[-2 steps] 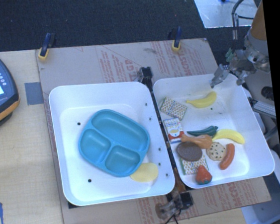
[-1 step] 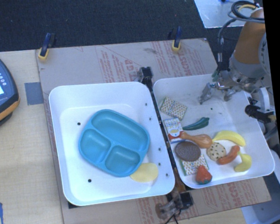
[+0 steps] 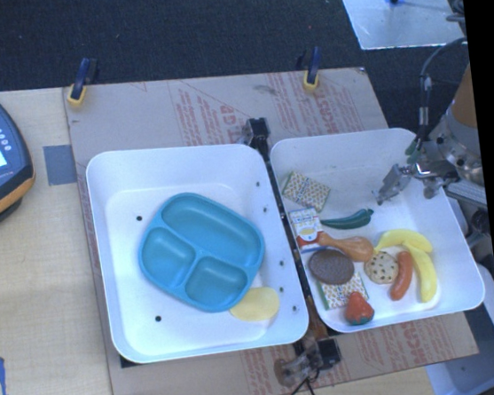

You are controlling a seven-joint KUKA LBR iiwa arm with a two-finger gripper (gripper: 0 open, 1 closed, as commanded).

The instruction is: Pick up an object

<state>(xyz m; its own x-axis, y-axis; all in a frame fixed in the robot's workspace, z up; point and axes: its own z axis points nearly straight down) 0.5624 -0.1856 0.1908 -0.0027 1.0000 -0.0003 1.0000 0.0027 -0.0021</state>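
Red toy strawberry [image 3: 359, 309] sits at the near edge of the right shallow white bin [image 3: 456, 238], well below and to the left of the claw [image 3: 392, 185]. Beside it lie a yellow plastic banana [image 3: 420, 260], an orange-red toy sausage [image 3: 401, 276], a round speckled cookie [image 3: 381, 268], a dark brown round patty [image 3: 331, 267] and a tan toy chicken drumstick [image 3: 347, 245]. A dark green toy pepper [image 3: 348, 220] lies just left of the claw and slightly lower, apart from it. The claw's metal fingers hang over bare bin floor, gripping nothing; whether they are spread or closed cannot be told. Far to the left, the other white bin [image 3: 111, 253] holds a blue divided plastic tray [image 3: 200, 251] and a pale yellow piece [image 3: 257, 304].
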